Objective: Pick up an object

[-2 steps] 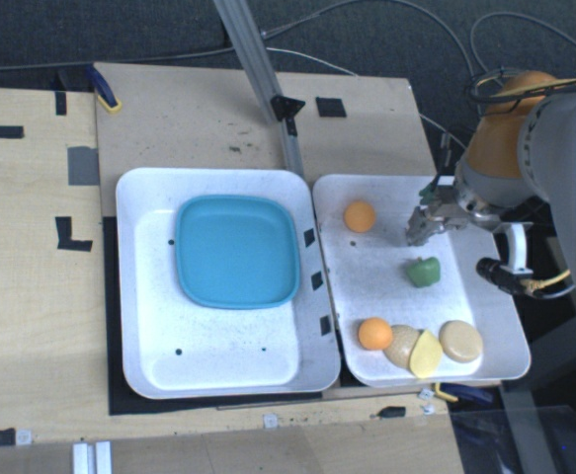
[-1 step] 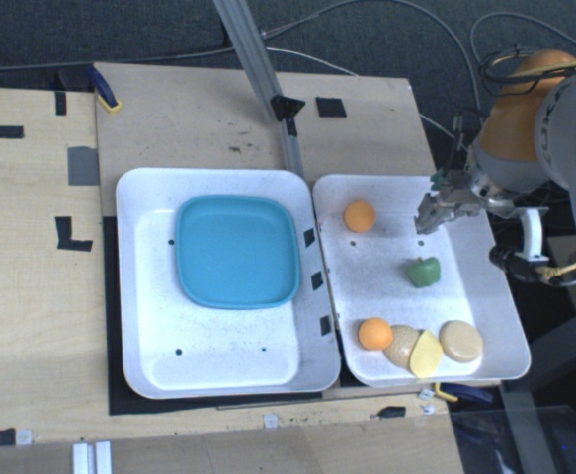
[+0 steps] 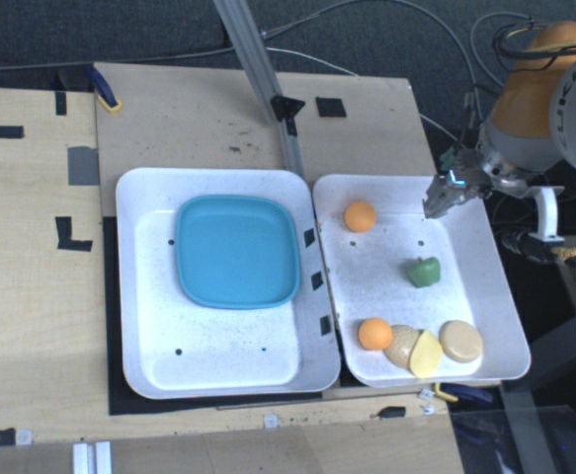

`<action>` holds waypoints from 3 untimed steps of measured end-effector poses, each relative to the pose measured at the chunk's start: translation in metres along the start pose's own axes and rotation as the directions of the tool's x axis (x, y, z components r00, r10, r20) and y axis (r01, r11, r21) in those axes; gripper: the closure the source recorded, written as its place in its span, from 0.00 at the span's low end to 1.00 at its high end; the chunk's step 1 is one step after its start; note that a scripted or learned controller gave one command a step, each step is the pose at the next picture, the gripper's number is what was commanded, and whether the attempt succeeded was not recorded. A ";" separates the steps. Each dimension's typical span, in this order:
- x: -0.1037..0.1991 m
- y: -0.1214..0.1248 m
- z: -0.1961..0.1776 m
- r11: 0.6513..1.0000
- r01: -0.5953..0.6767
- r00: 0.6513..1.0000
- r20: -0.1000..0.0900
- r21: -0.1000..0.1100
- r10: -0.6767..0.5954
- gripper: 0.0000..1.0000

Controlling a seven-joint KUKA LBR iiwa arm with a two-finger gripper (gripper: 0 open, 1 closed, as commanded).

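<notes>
Over the right bin's (image 3: pixel 500 304) upper right corner hangs my end effector (image 3: pixel 438 205), nothing visibly held; I cannot tell its opening. Below lies a green object (image 3: pixel 424 272).

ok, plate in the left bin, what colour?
Light blue plate, seen clearly in the camera view.

Wood bench (image 3: pixel 31 265) w/ black tape marks; dark grey floor (image 3: pixel 90 13); cables (image 3: pixel 386 13).
</notes>
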State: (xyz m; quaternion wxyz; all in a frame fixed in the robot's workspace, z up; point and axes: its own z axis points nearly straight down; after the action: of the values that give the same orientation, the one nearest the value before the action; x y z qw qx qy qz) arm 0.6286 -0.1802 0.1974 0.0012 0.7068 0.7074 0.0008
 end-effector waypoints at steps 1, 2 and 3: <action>-0.001 -0.004 -0.061 1.000 0.000 1.000 0.001 -0.002 0.000 1.00; 0.056 -0.007 -0.048 1.000 0.003 1.000 -0.002 0.004 -0.003 1.00; 0.110 -0.006 -0.052 1.000 0.003 1.000 -0.002 0.003 -0.003 1.00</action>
State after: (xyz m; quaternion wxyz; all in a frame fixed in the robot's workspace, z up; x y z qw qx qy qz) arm 0.6223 -0.0705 0.2497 -0.0006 0.7056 0.7086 0.0003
